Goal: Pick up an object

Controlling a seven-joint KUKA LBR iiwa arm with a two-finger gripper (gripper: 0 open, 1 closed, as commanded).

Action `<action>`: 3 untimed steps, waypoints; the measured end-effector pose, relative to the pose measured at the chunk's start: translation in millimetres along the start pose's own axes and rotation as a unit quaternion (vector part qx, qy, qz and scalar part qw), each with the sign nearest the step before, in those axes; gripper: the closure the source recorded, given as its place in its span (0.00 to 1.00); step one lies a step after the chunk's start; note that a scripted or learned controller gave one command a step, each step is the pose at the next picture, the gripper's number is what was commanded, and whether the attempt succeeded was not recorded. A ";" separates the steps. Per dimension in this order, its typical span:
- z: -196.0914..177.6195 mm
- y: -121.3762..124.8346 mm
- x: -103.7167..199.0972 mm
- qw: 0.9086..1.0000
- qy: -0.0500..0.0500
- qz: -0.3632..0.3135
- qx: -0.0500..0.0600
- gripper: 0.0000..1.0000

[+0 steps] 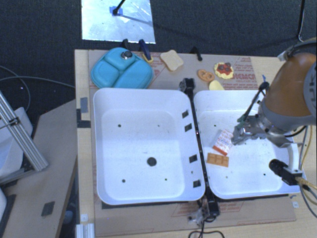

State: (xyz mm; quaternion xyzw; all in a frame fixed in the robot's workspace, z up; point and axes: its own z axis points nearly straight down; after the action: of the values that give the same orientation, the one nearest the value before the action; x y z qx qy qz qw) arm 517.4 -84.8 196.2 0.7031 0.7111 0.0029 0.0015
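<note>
Objects for picking lie in the right bin [277,187]: a white-and-red packet [223,142] and, just nearer, an orange waffle-like piece [217,159]. Gripper [241,135] hangs low just right of the packet; its state cannot be told. Arm [292,90], grey and orange, enters from the right. Left bin [106,133] holds a small dark disc [151,161]. Beyond the bins lie a blue tray [122,69], toast slice [172,60] and pretzel [205,75].

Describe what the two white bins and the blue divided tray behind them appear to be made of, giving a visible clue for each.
White bins: probably moulded plastic, smooth and slightly glossy, with rounded corners and soft highlights. Blue tray: likely plastic too, with a uniform colour and rounded moulded compartments. Neither material can be confirmed by sight alone.
</note>
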 end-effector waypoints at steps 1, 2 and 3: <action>-9.3 -6.1 59.9 1.000 0.000 0.000 0.001 1.00; -60.0 -29.2 80.8 1.000 0.000 0.002 0.000 1.00; -75.2 -23.9 104.9 1.000 -0.001 0.002 0.002 1.00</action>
State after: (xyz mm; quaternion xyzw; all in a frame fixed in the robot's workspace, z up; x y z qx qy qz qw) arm 491.8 19.6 271.5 0.7046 0.7096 0.0013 0.0008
